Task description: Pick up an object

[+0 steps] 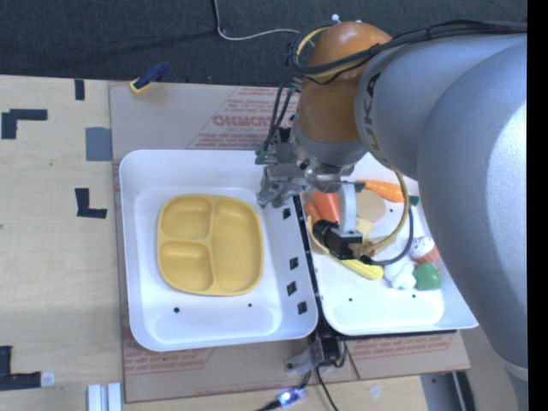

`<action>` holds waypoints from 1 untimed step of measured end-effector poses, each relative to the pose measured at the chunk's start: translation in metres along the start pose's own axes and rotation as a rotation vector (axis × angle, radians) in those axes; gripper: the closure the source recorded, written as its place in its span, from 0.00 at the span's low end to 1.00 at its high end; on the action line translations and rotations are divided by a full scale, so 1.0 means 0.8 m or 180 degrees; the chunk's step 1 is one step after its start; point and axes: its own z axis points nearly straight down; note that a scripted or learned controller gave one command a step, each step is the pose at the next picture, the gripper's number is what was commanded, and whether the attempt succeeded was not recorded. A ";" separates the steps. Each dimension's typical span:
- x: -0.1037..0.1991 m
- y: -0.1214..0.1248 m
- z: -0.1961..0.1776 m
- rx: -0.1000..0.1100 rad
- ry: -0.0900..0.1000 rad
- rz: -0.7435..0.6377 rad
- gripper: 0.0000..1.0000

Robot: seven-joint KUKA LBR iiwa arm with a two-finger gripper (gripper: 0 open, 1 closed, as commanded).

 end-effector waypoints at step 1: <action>-0.045 -0.075 -0.063 0.0030 -0.0003 0.0025 1.00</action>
